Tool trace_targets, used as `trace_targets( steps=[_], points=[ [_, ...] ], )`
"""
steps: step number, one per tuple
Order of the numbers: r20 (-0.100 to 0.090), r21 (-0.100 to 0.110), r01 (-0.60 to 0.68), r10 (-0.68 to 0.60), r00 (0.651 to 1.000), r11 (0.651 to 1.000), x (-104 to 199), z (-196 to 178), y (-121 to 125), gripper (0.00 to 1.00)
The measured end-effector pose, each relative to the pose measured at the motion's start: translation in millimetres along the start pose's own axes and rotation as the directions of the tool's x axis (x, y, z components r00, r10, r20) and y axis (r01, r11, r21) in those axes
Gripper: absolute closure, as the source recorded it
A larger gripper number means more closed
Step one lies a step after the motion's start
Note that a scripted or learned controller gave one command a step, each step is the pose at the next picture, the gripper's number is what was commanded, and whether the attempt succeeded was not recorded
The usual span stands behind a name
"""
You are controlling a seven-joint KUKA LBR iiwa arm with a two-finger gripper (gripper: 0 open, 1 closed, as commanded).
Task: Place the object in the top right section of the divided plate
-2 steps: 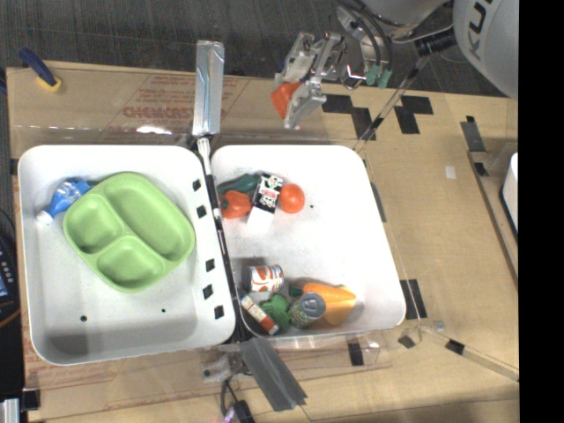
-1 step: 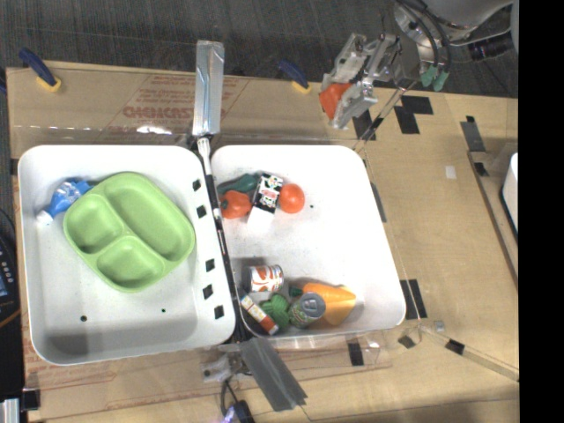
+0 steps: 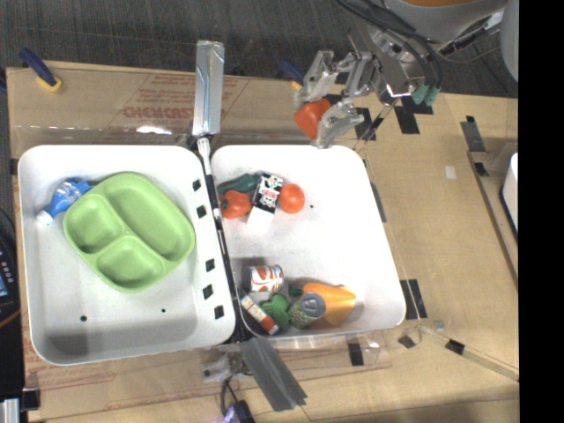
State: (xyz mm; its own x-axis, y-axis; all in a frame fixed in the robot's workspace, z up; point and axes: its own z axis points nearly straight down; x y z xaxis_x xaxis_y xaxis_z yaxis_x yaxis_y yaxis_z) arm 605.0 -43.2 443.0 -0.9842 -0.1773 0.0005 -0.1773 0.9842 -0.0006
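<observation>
A green divided plate (image 3: 130,229) lies in the left bin (image 3: 53,324), with one large section on its upper right and two smaller ones. Above the far edge of the right bin (image 3: 374,263) hangs my gripper (image 3: 322,113), up off the bench. It is shut on a small orange-red object (image 3: 308,118), which shows between the fingers at their left side. The arm comes in from the top right.
In the right bin lie a tomato (image 3: 292,198), a black-and-white packet (image 3: 267,192), a red pepper (image 3: 234,204), a small can (image 3: 265,278) and an orange carrot-like toy (image 3: 333,301) among several other items. A blue object (image 3: 65,195) sits beside the plate's upper left.
</observation>
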Motion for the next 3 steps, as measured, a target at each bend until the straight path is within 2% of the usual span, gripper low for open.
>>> trace_targets(
  steps=[1,2,3],
  points=[
    [0.005,0.001,0.253,-0.253,0.967,0.967,-46.0,-0.2,58.4,1.0],
    [0.005,0.002,0.253,-0.253,0.967,0.967,-46.0,-0.3,58.3,0.0],
    [0.002,0.002,0.534,-0.534,0.845,0.845,35.4,-1.0,42.9,0.0]
  ],
)
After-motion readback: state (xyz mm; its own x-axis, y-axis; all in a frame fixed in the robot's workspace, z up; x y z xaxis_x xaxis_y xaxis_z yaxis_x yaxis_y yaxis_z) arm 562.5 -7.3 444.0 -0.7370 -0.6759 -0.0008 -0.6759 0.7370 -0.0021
